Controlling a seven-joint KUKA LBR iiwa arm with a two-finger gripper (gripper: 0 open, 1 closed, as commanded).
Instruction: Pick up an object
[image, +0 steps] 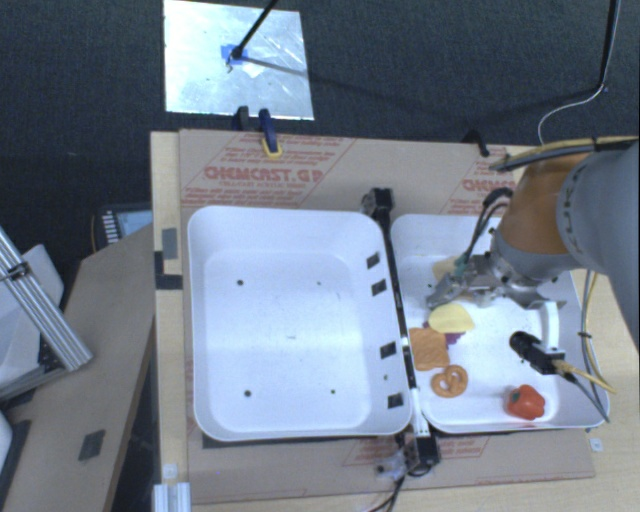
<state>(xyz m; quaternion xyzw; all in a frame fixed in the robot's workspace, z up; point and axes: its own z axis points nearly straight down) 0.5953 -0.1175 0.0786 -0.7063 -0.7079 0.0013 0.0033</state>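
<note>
My gripper (441, 295) hangs low in the right bin (492, 228), near its left wall. Just below its tip lies a yellow rounded piece (452, 318), close to the tip or touching it. A small purple bit (456, 339) peeks out under the yellow piece. A tan square like a slice of toast (430, 348) sits in front of that, and a brown pretzel (449, 381) lies nearer the front rim. At the front right corner sits a red item with a green top (526, 402). A pale yellow piece (443, 268) lies just behind the gripper.
The left bin (215, 300) sits beside the right one, with black clips (383, 290) along the shared wall. The grey arm with its orange band (545, 215) covers the right bin's back right. A foil sheet (238, 58) lies beyond the bench.
</note>
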